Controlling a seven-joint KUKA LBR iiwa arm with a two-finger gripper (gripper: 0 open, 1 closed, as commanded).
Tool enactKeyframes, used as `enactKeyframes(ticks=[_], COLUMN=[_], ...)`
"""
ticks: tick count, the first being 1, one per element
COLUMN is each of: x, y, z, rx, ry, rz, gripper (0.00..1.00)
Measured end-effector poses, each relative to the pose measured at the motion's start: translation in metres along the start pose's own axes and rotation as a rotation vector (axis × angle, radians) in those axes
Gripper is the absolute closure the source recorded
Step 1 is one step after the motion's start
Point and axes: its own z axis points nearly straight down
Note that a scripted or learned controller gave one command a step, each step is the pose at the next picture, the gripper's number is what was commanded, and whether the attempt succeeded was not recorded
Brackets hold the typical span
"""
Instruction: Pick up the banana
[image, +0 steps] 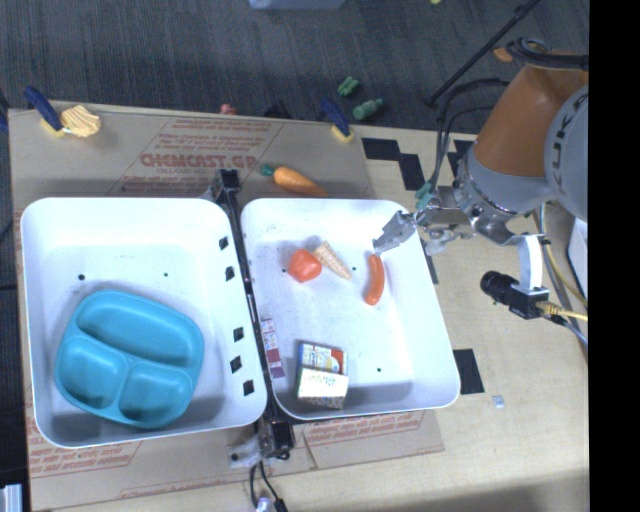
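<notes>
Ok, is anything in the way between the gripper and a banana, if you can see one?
I can't tell which thing, if any, is a banana. The gripper hangs over the far corner of the right bin; the closest things to it are a sausage and a cone.

Tool (392, 233) hangs over the right bin's (430, 385) upper right corner, just above the sausage (373, 280). Blue tray (128, 357) sits in the left bin (60, 225) (carrot (294, 179) outside on cardboard (160, 150)).
</notes>
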Motion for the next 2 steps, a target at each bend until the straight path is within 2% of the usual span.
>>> enactKeyframes(ticks=[1,2], x=[0.046,0.163], y=[-0.006,-0.071], z=[0.112,0.076], rx=[0.003,0.002], ry=[0.002,0.001], rz=[0.151,0.180], gripper=[0.00,0.00])
